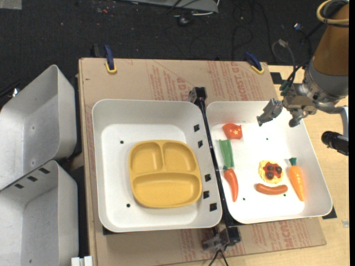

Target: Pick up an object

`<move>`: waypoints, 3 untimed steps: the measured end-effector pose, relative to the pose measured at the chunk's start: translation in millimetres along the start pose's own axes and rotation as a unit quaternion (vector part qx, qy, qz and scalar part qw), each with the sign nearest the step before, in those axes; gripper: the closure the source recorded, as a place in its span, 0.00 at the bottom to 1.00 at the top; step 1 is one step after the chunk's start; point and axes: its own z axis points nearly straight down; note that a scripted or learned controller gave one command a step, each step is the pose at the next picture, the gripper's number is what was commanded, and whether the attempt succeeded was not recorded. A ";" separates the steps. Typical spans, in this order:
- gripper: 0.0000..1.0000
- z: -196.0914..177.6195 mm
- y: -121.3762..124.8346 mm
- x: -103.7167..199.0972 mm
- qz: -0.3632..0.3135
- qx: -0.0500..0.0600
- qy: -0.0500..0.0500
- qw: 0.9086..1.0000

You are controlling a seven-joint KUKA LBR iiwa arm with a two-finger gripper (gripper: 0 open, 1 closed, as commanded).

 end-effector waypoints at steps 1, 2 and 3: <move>0.00 -7.2 1.9 0.5 -0.001 -0.006 -0.001 1.000; 0.00 38.9 0.4 -6.7 0.000 -0.005 -0.001 1.000; 0.00 103.1 -1.6 -7.6 0.000 -0.003 0.000 1.000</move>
